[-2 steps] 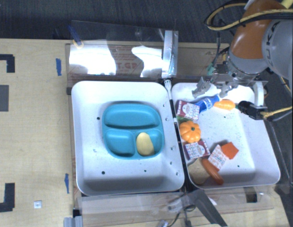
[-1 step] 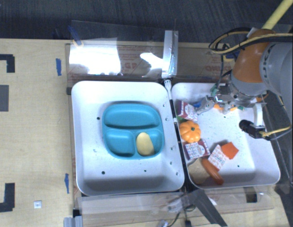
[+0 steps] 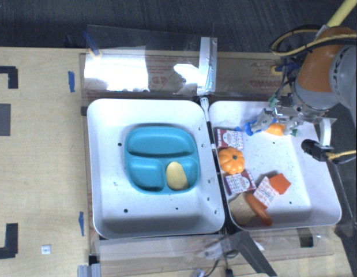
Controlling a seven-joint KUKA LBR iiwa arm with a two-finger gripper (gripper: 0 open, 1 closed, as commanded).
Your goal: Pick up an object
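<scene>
My gripper (image 3: 276,126) hangs over the far part of the right bin (image 3: 316,183), reaching in from the right. A small orange object (image 3: 275,130) sits between its fingers, and the gripper is shut on it. Below it in the same bin lie a small orange pumpkin (image 3: 232,160), two red-and-white packets (image 3: 231,138) (image 3: 238,183), an orange block (image 3: 279,183) beside another packet (image 3: 265,192), and a brown and orange item (image 3: 250,208) at the near edge.
The left bin (image 3: 103,172) holds a blue divided tray (image 3: 162,157) with a yellow egg-shaped object (image 3: 176,175) in its lower right compartment. A clear plastic sheet (image 3: 143,68) stands behind the bins. Cables (image 3: 293,42) loop at the upper right.
</scene>
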